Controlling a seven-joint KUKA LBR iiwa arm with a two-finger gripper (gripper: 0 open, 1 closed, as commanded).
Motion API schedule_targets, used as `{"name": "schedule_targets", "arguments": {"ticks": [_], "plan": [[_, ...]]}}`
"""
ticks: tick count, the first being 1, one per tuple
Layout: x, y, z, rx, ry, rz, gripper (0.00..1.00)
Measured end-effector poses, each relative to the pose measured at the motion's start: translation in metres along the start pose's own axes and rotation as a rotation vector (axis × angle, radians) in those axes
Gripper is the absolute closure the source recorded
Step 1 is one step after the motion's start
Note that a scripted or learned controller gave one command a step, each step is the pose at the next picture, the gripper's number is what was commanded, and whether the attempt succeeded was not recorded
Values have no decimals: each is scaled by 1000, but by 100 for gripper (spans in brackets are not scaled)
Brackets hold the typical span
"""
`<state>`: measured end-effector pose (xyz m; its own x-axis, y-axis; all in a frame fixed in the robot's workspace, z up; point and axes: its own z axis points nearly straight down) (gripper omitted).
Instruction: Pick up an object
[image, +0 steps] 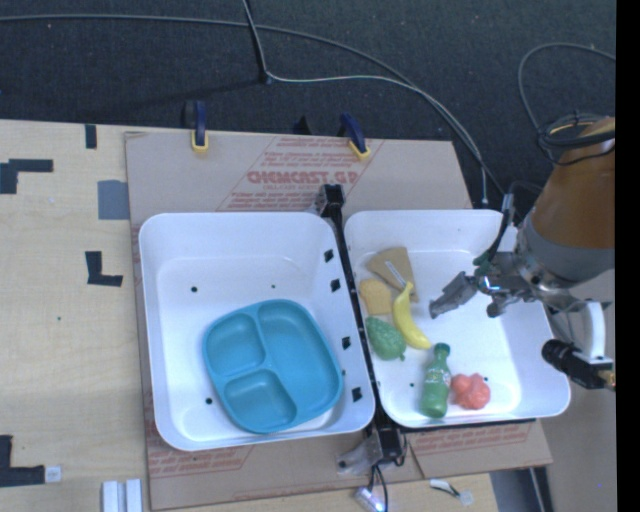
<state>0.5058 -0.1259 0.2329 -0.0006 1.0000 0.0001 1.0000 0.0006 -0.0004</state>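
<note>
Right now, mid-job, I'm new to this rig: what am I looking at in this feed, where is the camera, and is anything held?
This is one fixed camera above the bench, looking down at a slant. The grey arm with the orange band enters from the right of the picture; its two-finger gripper hangs over the right bin. Nothing shows between its fingers, and I cannot tell whether they are open or shut.

Two shallow white bins sit side by side on a cardboard sheet. The left bin holds a blue divided tray. The right bin holds toy food along its left and lower part: a banana, a green bottle, a red fruit, a green lumpy piece, a yellow piece and a tan slice. So nothing is picked up yet.
</note>
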Motion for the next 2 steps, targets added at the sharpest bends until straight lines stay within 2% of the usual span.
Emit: {"name": "schedule_targets", "arguments": {"ticks": [1,2], "plan": [[0,0,-10,0,0,-1,100],[0,0,-10,1,0,0,0]]}}
